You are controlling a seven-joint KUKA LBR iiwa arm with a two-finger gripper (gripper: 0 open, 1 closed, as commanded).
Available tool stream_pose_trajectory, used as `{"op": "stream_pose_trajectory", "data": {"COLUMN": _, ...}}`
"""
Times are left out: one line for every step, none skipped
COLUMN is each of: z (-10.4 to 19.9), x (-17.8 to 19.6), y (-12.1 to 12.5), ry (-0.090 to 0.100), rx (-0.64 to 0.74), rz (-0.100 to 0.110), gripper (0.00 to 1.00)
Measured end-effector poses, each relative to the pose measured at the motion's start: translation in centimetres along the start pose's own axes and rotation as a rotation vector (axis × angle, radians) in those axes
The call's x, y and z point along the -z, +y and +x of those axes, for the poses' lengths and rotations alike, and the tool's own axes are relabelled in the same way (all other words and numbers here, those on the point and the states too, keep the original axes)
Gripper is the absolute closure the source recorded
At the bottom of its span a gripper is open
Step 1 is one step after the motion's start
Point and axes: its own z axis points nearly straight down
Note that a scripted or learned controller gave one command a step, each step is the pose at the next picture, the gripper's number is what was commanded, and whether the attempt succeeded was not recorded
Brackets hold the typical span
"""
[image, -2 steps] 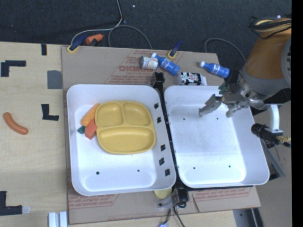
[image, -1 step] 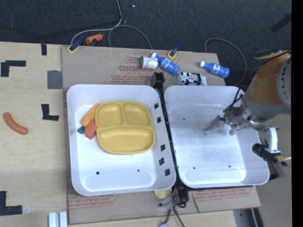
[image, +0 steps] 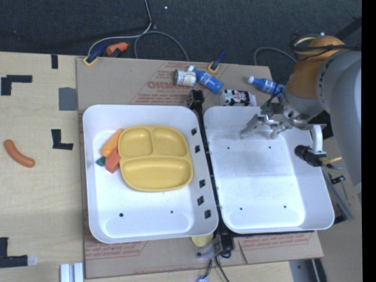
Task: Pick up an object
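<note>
Arm reached in from right; tool [image: 262, 125] hung over far edge of right bin [image: 264, 216], nothing between fingers, gap between them too small to judge. Yellow plate [image: 155, 157] lay in left bin [image: 147, 228], orange toy [image: 109, 145] tucked against its left rim. Plate probably light, stiff, slick plastic; best pinched at raised rim, or toy taken instead.

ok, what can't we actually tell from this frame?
- Gripper, camera view: small and blurred above the right bin; finger state unreadable, nothing visibly held.
- Orange piece and red piece: tucked against the yellow tray in the left bin; the tray may cover part of them, shapes unclear.
- Bottles behind the bins: labels too small to read.
</note>
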Motion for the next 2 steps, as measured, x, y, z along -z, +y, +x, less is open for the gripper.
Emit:
{"op": "stream_pose_trajectory", "data": {"z": 8.1, "x": -1.4, "y": -7.8, "ry": -0.001, "rx": 0.0, "rz": 0.0, "gripper": 0.0}}
{"op": "stream_pose_trajectory", "data": {"z": 9.1, "x": -1.0, "y": -0.3, "ry": 0.0, "rx": -0.001, "rz": -0.002, "gripper": 0.0}}
